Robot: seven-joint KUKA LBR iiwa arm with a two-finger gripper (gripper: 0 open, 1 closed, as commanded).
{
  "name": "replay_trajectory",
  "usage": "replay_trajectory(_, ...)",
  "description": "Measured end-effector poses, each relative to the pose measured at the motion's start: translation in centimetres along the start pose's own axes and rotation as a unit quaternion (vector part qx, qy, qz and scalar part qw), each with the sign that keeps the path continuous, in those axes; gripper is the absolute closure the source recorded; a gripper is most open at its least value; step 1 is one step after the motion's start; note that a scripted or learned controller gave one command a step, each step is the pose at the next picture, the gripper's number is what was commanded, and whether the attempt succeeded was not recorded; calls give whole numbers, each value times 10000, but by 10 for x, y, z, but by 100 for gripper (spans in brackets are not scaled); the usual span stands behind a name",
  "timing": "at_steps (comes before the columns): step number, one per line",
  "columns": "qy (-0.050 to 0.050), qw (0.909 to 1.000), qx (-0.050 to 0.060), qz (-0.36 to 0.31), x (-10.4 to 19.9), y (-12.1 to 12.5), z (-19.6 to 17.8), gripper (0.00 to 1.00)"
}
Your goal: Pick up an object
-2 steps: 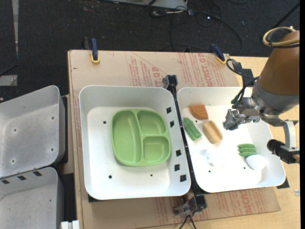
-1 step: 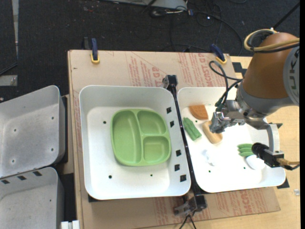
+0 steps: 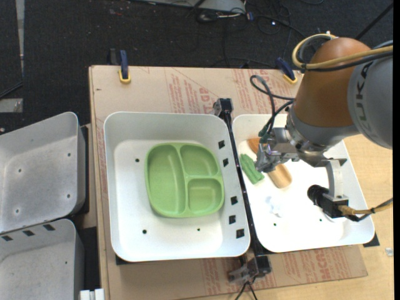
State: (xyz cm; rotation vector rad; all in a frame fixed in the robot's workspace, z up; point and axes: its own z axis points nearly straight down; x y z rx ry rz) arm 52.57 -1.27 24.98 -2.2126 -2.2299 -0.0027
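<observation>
Objects for picking lie in the right-hand shallow white bin [image 3: 300,236]: a flat green plastic piece [image 3: 252,168] against its left wall, and a tan rounded block [image 3: 280,176] just right of it. Above these two hangs the tool [image 3: 267,157], metal-grey, on the grey and orange arm [image 3: 331,86]; whether it is wide or narrow cannot be told. A green divided plastic tray [image 3: 185,180] sits in the left white bin [image 3: 125,167] on the worktop [image 3: 162,86].

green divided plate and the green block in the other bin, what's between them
In the camera view, bare white floor of the left bin, then the black divider where the two bins meet, separate the green divided plate from the green block.
</observation>
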Motion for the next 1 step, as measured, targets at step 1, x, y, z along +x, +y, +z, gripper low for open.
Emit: replay_trajectory(1, 1, 10000, 16, -4, 58, 4, 14, 100)
